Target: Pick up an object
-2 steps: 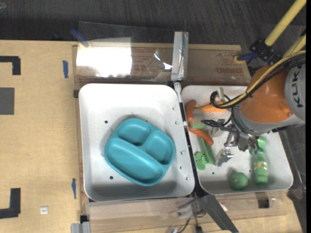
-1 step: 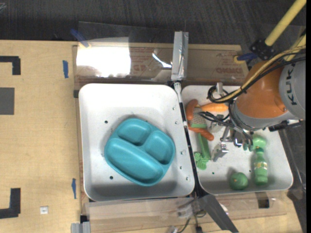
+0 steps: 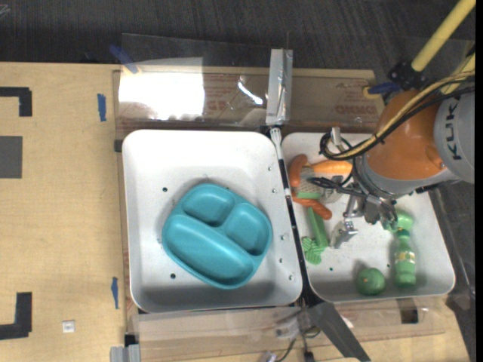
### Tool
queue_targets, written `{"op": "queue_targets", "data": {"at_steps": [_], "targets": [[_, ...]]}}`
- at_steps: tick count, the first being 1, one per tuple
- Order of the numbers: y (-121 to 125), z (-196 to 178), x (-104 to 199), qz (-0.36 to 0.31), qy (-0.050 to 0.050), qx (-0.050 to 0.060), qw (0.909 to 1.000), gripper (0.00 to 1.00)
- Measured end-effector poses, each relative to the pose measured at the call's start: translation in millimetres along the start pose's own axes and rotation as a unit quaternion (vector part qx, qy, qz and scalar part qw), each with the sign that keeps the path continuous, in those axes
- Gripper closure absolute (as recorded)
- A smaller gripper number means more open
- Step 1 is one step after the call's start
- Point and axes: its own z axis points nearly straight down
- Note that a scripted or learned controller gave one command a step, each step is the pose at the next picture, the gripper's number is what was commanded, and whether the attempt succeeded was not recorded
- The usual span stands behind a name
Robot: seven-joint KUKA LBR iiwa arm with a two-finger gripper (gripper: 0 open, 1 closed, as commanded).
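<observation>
My gripper point(image 3: 346, 231) hangs over the middle of the right bin point(image 3: 438, 274), below the orange wrist band. Nothing shows between its fingers. Just to its left lies a green stalk-shaped toy point(image 3: 315, 236). An orange carrot-like toy point(image 3: 312, 200) and another orange piece point(image 3: 330, 168) lie at the bin's upper left, close to the wrist. A green bottle point(image 3: 405, 256) lies to the gripper's right, and a green round fruit point(image 3: 370, 280) sits below it near the bin's front wall.
The left bin point(image 3: 143, 157) holds a teal divided plate point(image 3: 217, 234). A metal divider strip point(image 3: 278, 89) stands behind the bins on the cardboard backing. Yellow and black cables run along the arm at the upper right.
</observation>
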Motion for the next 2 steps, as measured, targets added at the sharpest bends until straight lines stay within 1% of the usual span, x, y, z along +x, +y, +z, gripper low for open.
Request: {"op": "queue_targets", "data": {"at_steps": [1, 2], "targets": [[3.1, -0.8, 36.4, -0.076, -0.001, -0.001, 0.9971, 0.00], [4.1, -1.0, 39.9, -0.071, -0.001, -0.001, 0.9975, 0.00]]}}
